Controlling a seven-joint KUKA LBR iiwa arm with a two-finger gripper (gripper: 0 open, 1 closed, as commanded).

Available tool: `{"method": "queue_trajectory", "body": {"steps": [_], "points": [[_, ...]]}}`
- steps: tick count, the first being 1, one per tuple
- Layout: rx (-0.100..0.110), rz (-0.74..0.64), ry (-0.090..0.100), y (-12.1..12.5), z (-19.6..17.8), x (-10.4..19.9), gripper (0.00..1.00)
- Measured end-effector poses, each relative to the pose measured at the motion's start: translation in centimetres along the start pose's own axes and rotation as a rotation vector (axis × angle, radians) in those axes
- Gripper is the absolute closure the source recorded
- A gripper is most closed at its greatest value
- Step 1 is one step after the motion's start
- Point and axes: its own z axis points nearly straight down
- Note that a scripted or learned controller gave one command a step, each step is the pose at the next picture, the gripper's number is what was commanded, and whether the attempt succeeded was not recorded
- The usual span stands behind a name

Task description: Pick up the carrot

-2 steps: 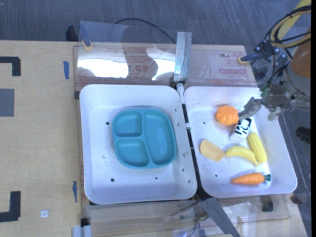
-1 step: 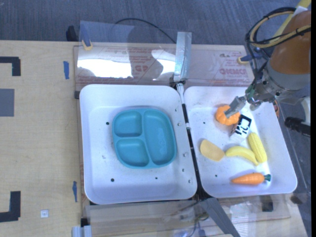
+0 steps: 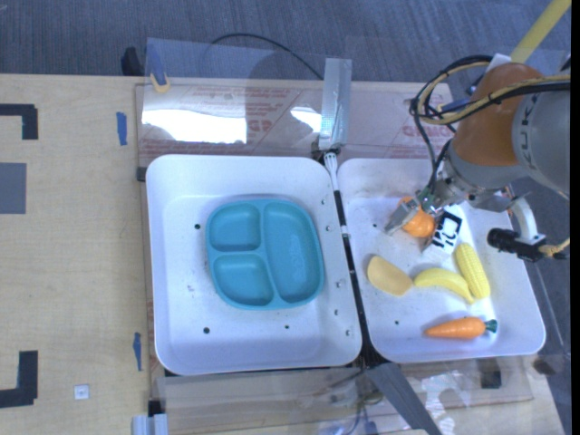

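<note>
The gripper (image 3: 419, 214) sits low in the right bin (image 3: 530, 333), near its back half, and there is a small orange thing (image 3: 420, 226) right at its tips; whether the fingers are clamped on it or just resting beside it, I cannot tell from this angle, nor whether they are spread or closed. That orange thing is not the target. The carrot (image 3: 459, 328) lies flat near the front edge of the same bin, its green end pointing right, well apart from the gripper. Between them lie a banana (image 3: 442, 281), a corn cob (image 3: 472, 270) and a pale yellow piece (image 3: 389, 275)

To do this step well, the arm likely needs to rise clear first, so nothing gets dragged over the banana and corn, then travel toward the front of the bin. The carrot lies roughly left to right, so the fingers should straddle its thick middle across the short width. It sits close to the front wall, so a straight vertical descent looks safest. The blue tray (image 3: 265, 252) in the left bin (image 3: 168, 270) plays no part
</note>
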Motion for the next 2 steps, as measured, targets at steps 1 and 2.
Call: {"method": "queue_trajectory", "body": {"steps": [1, 2], "points": [[-0.001, 0.001, -0.001, 0.0, -1.0, 0.0, 1.00], [-0.001, 0.067, 0.000, 2.9, -6.8, 2.0, 1.00]]}}
